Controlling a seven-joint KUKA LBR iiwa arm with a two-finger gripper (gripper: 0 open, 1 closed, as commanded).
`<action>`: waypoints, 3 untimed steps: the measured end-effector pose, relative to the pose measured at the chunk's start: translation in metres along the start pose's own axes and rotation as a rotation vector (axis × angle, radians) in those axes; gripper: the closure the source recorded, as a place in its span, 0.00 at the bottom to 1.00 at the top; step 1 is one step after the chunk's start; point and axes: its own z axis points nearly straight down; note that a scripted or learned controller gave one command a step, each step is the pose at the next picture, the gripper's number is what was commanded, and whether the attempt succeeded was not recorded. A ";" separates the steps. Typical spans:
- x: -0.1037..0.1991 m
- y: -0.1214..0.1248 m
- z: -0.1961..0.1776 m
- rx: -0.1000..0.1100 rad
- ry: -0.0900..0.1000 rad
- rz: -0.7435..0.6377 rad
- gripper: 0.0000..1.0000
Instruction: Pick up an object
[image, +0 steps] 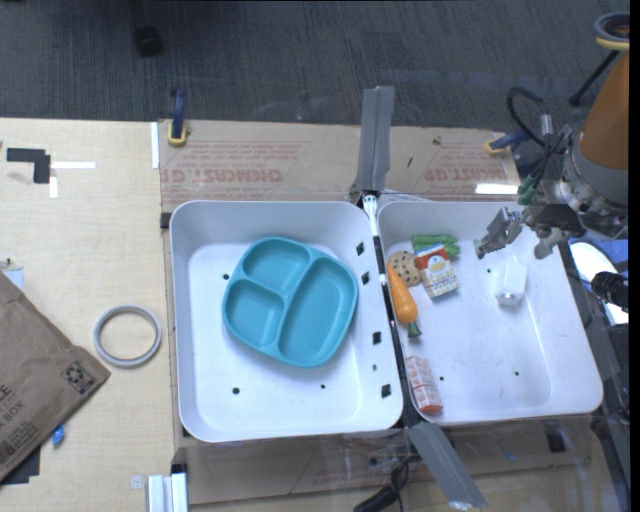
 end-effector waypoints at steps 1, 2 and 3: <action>0.015 0.027 0.180 0.000 0.000 0.014 0.00; 0.009 0.085 0.192 -0.010 0.000 -0.040 0.00; -0.038 0.100 0.192 -0.009 -0.003 -0.212 0.00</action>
